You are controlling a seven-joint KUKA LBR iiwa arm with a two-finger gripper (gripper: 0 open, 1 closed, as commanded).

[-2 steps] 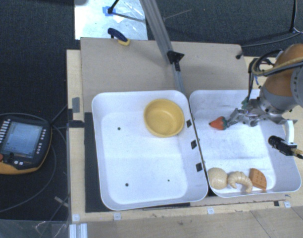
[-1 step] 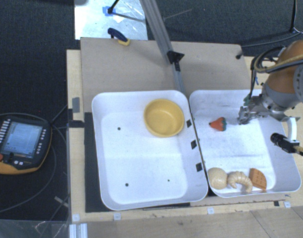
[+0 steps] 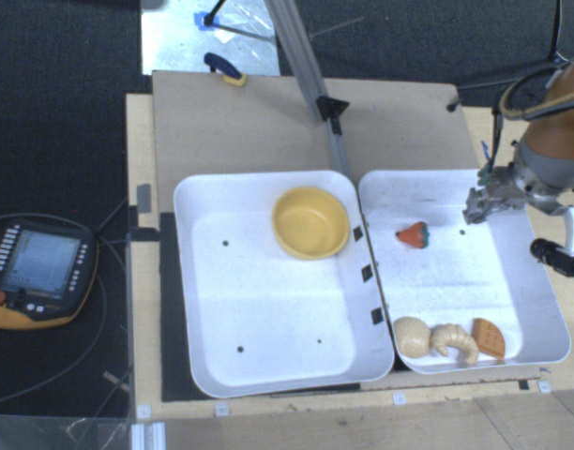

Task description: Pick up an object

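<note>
Nowhere legible writing; pincer (image 3: 475,212) above right bin (image 3: 531,279).

Both bins (image 3: 268,345) are white. In the left bin the bowl (image 3: 310,221) is plain yellow. Right of the bowl lies an orange-red toy (image 3: 413,235) with a green end. The pastries (image 3: 446,338) are beige and brown.

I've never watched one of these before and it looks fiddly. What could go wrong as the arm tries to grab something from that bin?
The gripper hovers above the right bin, off to one side of the small orange-red toy, so it may come down on bare floor. That toy looks small and could slip away. The three pale food pieces sit packed against the bin's near wall, so a grab there might nudge neighbours or hit the rim.
</note>
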